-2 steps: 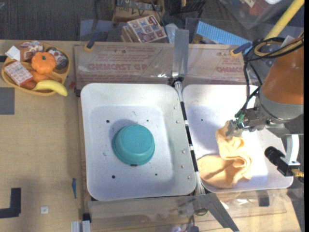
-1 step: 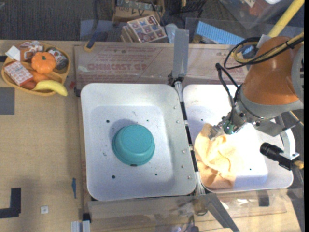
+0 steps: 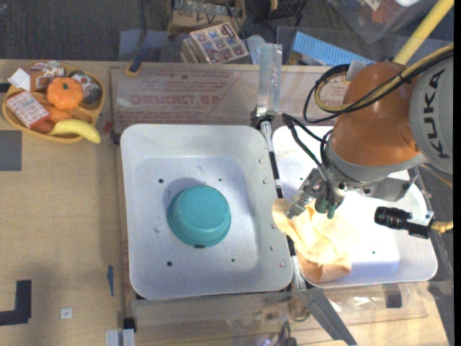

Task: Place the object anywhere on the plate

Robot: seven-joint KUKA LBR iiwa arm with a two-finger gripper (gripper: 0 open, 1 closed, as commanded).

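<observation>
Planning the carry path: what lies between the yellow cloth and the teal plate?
In the camera view, bare white bin floor and the rims between the bins separate the cloth from the plate.

This is a robotics lab or research workshop. An industrial arm [image 3: 382, 114] with loose black cables reaches over a plywood bench [image 3: 57, 222] that bears two white bins [image 3: 144, 157] side by side, set up as a test rig. A bowl of toy food [image 3: 54, 103], with a plastic banana and a small pumpkin, sits at the bench's left end as props. Behind the bench, on a dark carpet, lie cardboard boxes [image 3: 205, 9], printed packets [image 3: 212, 42] and blue foam [image 3: 324, 49] in a cluttered heap.
</observation>
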